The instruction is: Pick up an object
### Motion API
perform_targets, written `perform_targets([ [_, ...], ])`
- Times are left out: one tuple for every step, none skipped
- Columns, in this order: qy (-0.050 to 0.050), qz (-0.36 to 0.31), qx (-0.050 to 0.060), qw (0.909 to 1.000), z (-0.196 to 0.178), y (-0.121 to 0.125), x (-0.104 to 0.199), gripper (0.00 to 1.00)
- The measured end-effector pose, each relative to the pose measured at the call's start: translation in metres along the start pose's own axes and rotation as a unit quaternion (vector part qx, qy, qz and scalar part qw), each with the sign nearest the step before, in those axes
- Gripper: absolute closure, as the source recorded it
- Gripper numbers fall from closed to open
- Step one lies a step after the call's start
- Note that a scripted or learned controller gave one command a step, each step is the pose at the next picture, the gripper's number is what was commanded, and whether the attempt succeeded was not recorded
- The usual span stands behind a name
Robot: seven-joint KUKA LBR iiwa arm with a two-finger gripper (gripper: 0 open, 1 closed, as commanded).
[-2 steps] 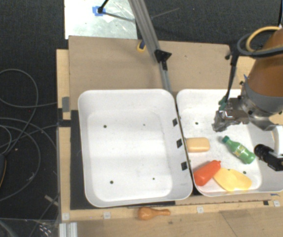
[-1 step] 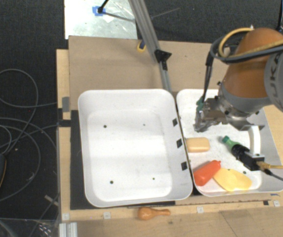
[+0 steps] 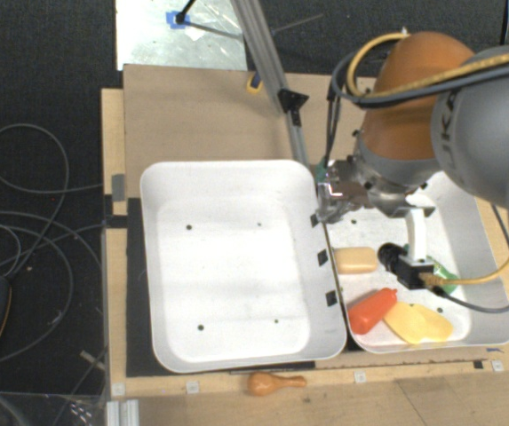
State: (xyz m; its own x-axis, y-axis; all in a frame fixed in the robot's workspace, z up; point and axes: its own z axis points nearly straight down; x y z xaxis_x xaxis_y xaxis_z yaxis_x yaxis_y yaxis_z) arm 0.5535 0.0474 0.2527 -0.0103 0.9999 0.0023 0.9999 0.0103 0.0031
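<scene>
Likely light, hard, slick: red toy (image 3: 372,309) at front-left corner of right bin (image 3: 473,231) — pinch across middle. Gripper (image 3: 330,194) over left rim — opening unreadable.

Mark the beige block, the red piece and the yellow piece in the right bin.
beige block (image 3: 355,260), camera view, middle of its top face.
red piece (image 3: 372,310), camera view, middle of its body.
yellow piece (image 3: 419,324), camera view, middle of its upper side.
</scene>
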Motion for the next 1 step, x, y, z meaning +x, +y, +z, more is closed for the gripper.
perform_targets([
  [0.0, 0.0, 0.001, 1.0, 0.017, 0.0111, 0.0455, 1.0],
])
